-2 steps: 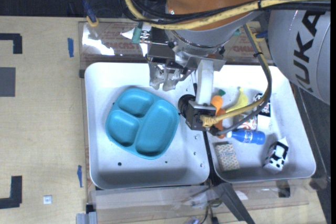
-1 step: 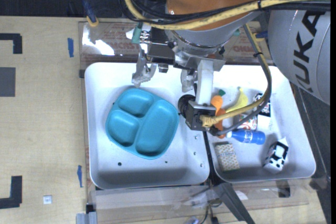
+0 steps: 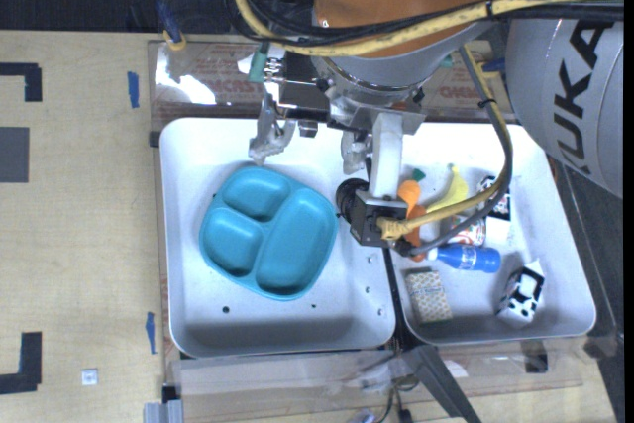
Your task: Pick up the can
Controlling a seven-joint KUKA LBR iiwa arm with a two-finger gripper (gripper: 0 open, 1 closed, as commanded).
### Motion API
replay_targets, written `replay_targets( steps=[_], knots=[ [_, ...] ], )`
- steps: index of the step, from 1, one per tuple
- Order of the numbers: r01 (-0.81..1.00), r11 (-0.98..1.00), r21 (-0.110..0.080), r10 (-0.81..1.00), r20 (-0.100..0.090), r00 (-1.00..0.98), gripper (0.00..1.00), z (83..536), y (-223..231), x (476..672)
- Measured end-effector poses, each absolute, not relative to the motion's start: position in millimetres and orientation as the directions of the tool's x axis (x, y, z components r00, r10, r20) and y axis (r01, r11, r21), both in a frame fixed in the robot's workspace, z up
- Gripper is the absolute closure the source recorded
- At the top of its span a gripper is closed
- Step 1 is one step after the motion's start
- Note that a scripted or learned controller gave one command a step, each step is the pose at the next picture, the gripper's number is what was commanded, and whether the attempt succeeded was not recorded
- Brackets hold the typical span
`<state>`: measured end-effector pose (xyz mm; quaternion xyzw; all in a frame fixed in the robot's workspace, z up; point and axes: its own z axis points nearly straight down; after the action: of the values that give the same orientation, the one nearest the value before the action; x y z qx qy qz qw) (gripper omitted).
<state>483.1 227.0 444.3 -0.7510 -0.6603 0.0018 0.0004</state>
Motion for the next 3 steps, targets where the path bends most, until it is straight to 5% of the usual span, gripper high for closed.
replay_targets(
  steps=[1,2,3],
  knots=[
    [0.816,-0.579,-0.003,0.816,-0.003,0.579,0.00,434.4,224.4,479.3],
    [0.815,-0.579,-0.001,0.815,-0.001,0.579,1.00,444.2,225.1,480.1],
    [0.815,-0.579,-0.001,0.815,-0.001,0.579,0.00,444.1,225.2,480.1]
  ],
)
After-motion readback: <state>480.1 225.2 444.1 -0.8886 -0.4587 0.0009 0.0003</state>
